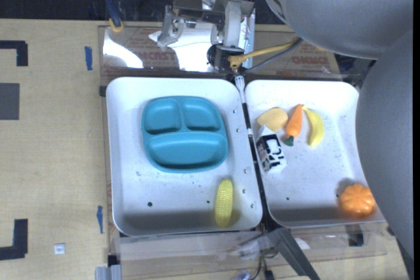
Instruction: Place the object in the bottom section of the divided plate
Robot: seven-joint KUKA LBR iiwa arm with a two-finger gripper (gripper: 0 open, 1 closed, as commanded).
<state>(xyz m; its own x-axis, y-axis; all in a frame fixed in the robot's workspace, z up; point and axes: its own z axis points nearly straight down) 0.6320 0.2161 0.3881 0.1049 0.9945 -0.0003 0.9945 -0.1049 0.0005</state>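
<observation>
1. Wooden desk (52, 141) carries two white bins; the left bin (125, 206) holds the blue divided plate (185, 133), all sections bare.
2. I can't tell which object is meant. A corn cob (224, 202) lies just below the plate; a carrot (295, 120), banana (315, 126), pale yellow piece (273, 118) and orange (356, 199) sit in the right bin (341, 92).
3. My gripper (209, 29) hangs above the bins' far edge, carrying nothing I can see; whether it's parted or closed I cannot tell.
4. I judge we're pre-grasp: next, descend on one object and carry it to the plate's wide bottom section.
</observation>
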